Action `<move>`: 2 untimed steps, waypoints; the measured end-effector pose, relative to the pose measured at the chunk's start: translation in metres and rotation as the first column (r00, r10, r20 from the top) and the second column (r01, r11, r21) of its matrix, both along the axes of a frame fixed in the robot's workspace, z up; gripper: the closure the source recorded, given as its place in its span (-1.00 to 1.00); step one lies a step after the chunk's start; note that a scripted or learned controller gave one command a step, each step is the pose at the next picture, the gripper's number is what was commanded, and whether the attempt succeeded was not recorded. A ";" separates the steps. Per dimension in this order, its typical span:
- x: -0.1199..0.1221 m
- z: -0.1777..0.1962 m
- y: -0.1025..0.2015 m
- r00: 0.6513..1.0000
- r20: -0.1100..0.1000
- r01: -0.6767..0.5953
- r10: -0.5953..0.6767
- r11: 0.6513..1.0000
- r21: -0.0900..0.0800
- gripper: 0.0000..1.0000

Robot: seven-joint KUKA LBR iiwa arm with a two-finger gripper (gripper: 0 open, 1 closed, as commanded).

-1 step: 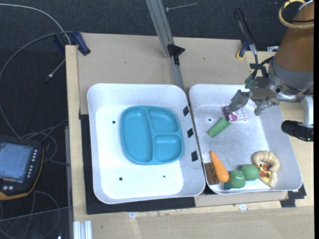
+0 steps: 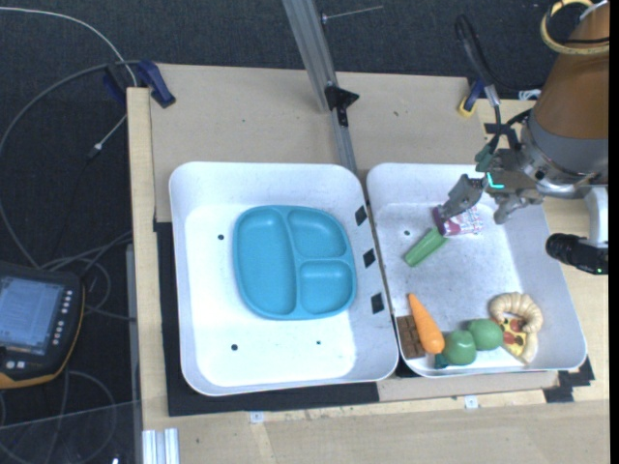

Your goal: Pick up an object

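Note:
My gripper [image 2: 486,201] hangs over the back of the right bin [image 2: 551,269], its fingers spread open with nothing between them. Just under its left finger [image 2: 462,195] lies a small purple and white packet [image 2: 460,223]. A green cylinder [image 2: 424,247] lies tilted beside the packet, to its front left. Near the bin's front edge are an orange carrot [image 2: 426,324], a brown chocolate bar [image 2: 409,334], two green round fruits [image 2: 473,342] and a tan ring-shaped pastry toy [image 2: 514,322].
The left bin [image 2: 193,288] holds a blue divided plate [image 2: 295,261]. A metal pole [image 2: 314,46] rises behind the two bins. Cables and a handheld control pendant [image 2: 34,317] lie off the bench at left.

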State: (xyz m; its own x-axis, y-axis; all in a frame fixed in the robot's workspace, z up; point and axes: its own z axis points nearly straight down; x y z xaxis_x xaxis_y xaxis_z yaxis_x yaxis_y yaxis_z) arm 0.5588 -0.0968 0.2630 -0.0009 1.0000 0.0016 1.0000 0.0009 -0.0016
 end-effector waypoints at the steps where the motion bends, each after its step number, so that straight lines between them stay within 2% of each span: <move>1: 0.006 -0.054 0.009 1.000 -0.006 0.001 -0.001 1.000 0.001 -1.00; 2: 0.014 -0.102 0.007 1.000 -0.006 0.001 -0.001 1.000 0.000 -1.00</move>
State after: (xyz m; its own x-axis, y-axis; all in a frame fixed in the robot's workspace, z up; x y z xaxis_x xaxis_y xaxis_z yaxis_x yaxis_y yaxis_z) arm 0.5727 -0.0898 0.1608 -0.0003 1.0000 0.0018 1.0000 0.0003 -0.0077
